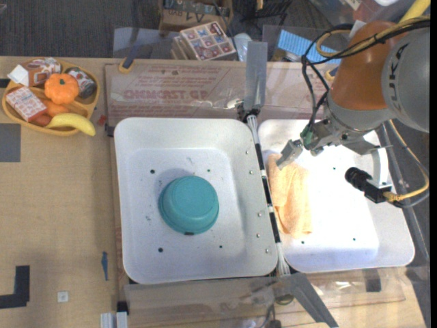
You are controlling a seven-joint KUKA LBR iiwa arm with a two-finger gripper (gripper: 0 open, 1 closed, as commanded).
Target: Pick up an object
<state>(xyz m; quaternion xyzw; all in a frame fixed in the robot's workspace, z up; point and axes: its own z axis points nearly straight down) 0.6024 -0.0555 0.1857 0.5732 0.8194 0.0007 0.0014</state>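
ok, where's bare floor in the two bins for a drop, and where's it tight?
Left bin: the teal bowl sits mid-floor, with bare white all round it, widest along the far wall and the left side. Right bin: the orange cloth lies along its left wall; the floor from the cloth to the right wall is bare. Tight at its far-left corner, where the gripper hangs over the cloth's end.
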